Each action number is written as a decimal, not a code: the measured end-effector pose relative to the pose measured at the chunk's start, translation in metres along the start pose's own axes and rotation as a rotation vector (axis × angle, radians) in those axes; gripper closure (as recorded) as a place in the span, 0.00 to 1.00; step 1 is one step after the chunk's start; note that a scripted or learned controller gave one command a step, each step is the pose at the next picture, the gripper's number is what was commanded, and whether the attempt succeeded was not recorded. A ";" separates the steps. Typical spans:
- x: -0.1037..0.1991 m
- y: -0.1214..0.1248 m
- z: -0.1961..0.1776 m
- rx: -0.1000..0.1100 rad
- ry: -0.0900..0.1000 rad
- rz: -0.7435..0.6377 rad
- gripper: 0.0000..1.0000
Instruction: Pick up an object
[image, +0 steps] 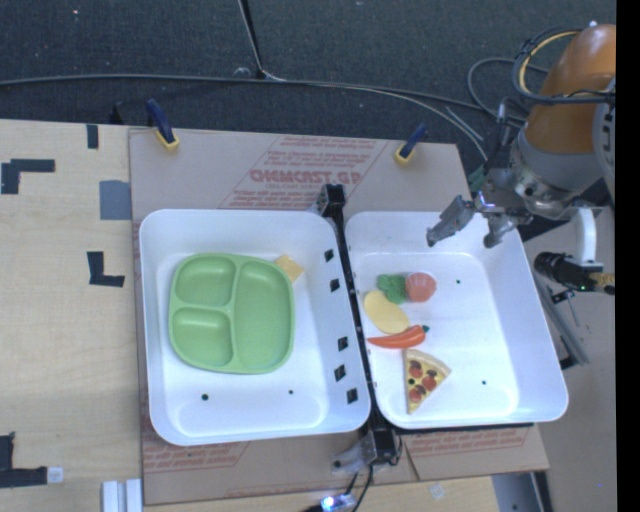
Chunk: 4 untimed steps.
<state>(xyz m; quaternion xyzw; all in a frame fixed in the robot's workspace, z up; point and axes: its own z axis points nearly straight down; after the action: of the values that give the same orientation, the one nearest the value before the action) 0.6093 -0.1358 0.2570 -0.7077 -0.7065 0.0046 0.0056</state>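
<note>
The right bin (500, 330) holds several toy foods in its left half. A green and red vegetable (408, 287) sits above a yellow piece (386, 312). Below them lie a red chili pepper (398, 339) and a pizza slice (423, 379). My gripper (468, 228) hangs over the bin's far edge, up and right of the foods. Its two fingers are spread apart with nothing between them.
The left bin (170, 400) carries a green divided plate (231, 311) and a small yellow piece (289, 267) at the plate's upper right corner. A black divider (345, 320) runs between the bins. Blue and yellow clamps (160, 125) (410, 145) hold the cardboard at the back.
</note>
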 end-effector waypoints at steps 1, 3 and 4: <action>0.000 0.002 -0.008 -0.013 -0.002 -0.003 0.00; -0.007 0.009 0.111 -0.007 -0.002 -0.003 0.00; -0.011 0.009 0.156 -0.009 -0.002 -0.003 0.00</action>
<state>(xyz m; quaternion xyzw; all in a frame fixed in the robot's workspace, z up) 0.6160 -0.1470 0.1005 -0.7067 -0.7075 0.0021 0.0015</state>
